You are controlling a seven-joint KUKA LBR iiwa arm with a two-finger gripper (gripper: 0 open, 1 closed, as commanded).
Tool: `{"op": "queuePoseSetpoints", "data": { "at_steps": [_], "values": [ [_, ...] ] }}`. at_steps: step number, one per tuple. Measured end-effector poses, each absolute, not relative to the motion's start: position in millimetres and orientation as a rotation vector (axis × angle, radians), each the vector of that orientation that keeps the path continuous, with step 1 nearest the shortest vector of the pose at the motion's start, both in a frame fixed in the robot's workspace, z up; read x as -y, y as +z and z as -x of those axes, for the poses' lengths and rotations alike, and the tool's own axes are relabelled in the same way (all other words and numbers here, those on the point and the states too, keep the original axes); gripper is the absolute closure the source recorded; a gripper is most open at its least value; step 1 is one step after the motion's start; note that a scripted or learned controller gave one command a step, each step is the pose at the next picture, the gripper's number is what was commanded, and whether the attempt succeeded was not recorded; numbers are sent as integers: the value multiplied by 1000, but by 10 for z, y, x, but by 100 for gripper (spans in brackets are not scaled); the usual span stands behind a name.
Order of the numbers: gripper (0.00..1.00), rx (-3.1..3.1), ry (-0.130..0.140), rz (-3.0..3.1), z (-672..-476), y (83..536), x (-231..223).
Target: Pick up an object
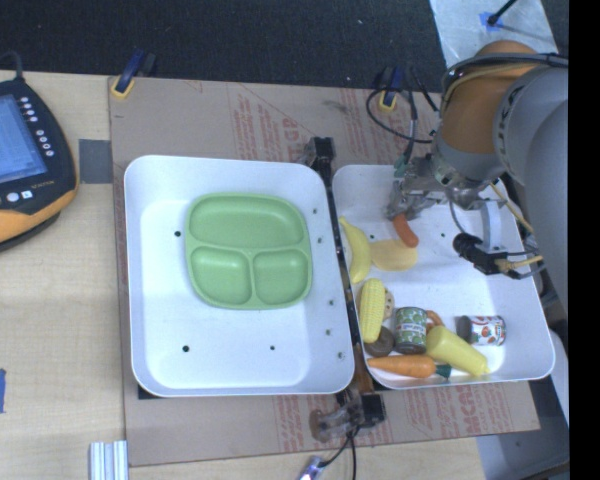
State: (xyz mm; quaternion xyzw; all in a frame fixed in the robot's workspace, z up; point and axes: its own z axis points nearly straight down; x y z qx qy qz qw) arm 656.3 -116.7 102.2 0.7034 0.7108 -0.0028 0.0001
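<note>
My gripper [405,205] hangs low over the far end of the right bin [520,313], just above a small orange sausage-shaped toy [407,232]; I cannot tell how it is set. That toy, my likeliest target, lies beside a pale yellow piece [392,256] near the bin's far left corner. I judge it could roll or slip aside, being small and rounded. Along the near edge crowd a corn cob [371,306], a green-labelled can [412,329], a red-labelled can [483,330], a carrot [405,367] and a yellow squash-like toy [456,351]. The left bin [160,268] holds a green divided plate [249,250].
</note>
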Motion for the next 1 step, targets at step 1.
{"op": "queuePoseSetpoints", "data": {
  "at_steps": [1],
  "values": [
    [100, -2230, -4, -2215, -6156, 1925, 405]
  ]
}}
